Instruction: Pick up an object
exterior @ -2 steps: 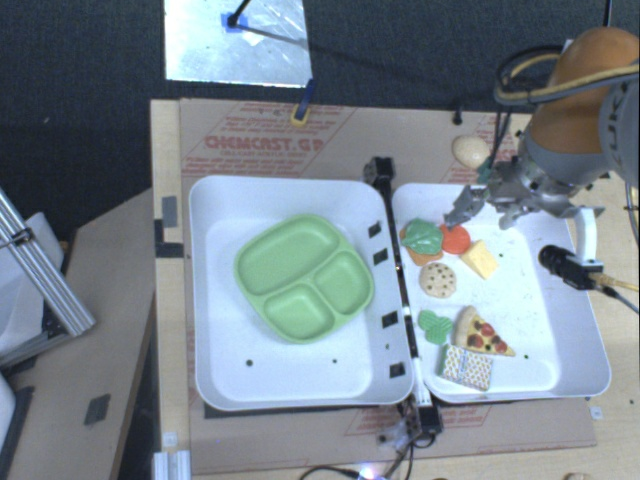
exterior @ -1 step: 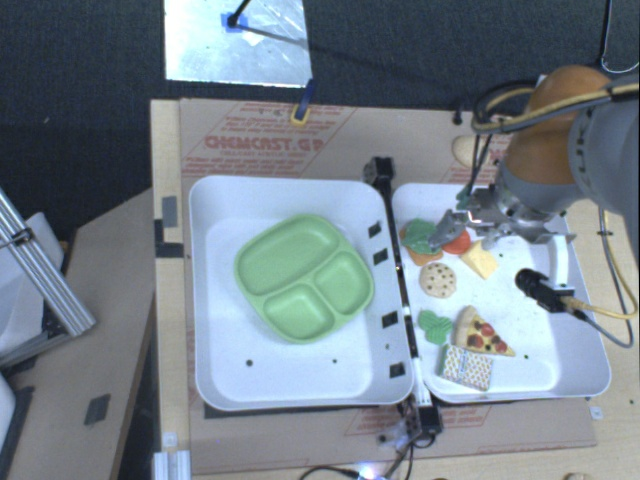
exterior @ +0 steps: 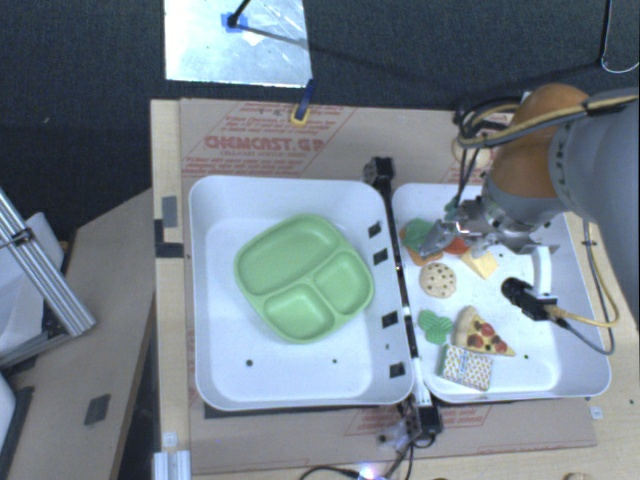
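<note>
The gripper [exterior: 440,238] sits low in the upper left part of the right bin [exterior: 575,368], right of frame centre. Its fingers are too blurred and too tangled with the toys under them to say whether they are spread or pressed together, and nothing can be seen clearly held between them. Just beside them, to the left, lies an orange toy [exterior: 414,234]; a reddish bit shows at the tips, touching or nearly so. Below the tips lies a round cookie [exterior: 437,280], with a yellow cheese wedge [exterior: 483,264] to its right. Further down the frame are a green leafy piece [exterior: 434,325], a pizza slice [exterior: 484,336] and a patterned cracker square [exterior: 467,366] near the bin's lower edge.

The left bin [exterior: 215,368], at frame centre, holds a green divided plate [exterior: 303,276], well apart from the arm [exterior: 590,168], which enters from the upper right.

By my judgement the step in hand is the reach-and-grasp, with the orange toy the likeliest target. The next move calls for a firm close on one piece only, then a straight lift clear of its neighbours.
</note>
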{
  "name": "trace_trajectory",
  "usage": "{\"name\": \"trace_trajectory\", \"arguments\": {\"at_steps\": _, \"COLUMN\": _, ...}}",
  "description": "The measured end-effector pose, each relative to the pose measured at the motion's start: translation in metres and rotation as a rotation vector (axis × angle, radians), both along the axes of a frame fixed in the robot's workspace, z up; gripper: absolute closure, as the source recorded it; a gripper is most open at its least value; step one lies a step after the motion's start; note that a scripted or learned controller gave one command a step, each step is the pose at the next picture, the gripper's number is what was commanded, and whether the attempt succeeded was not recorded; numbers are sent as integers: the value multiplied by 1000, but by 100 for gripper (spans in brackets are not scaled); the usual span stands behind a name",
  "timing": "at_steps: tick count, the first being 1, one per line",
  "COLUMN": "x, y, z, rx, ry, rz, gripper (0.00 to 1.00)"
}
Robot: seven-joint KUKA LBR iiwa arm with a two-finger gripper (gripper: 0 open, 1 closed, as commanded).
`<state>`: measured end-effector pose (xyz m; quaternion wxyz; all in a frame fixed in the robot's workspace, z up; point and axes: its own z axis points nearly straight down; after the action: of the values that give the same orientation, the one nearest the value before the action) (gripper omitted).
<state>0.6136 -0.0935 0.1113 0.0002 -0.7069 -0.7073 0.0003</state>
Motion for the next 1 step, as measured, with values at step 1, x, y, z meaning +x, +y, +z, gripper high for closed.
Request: {"name": "trace_trajectory", "arguments": {"at_steps": 1, "x": 6, "y": 0, "z": -18, "rx": -3, "ry": -19, "rz": 1, "gripper": 0}}
